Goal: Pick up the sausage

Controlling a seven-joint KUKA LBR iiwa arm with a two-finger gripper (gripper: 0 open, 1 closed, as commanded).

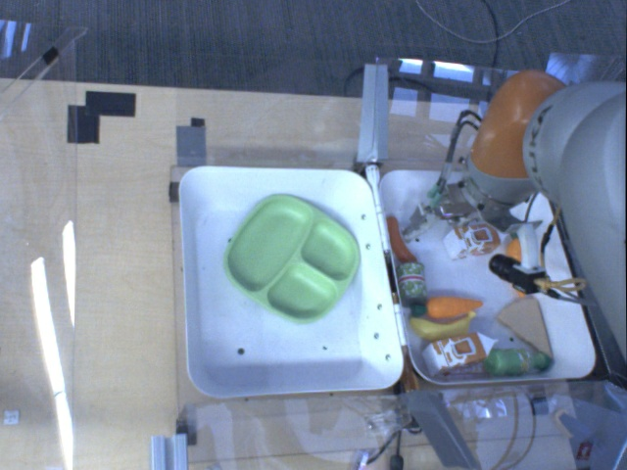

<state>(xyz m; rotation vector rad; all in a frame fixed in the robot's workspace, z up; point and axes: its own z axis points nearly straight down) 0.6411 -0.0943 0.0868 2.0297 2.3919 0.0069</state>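
**Arm Poised Over the Cluttered Bin, Sausage Against the Wall**

The sausage, a slim reddish-brown piece, lay in the right bin, pressed along the bin's left wall with its lower end touching a small can. That placement looked awkward: tight against the rim, it left little room on the wall side, so a grasp would probably have to come along its length or from the open side.

The arm reached in from the right, its orange band above the wrist, and the hand hung over the upper part of the same bin, near the sausage's upper end but apart from it. Nothing lay visibly between its fingers, and whether they stood open or closed could not be told at that angle.

Below the can sat an orange carrot, a yellow banana, a small printed box and a green piece, crowded together at the bin's near end. The left bin held a green divided plate, well clear of the work.

By these signs the pick had not yet been made; the hand seemed placed for an approach.
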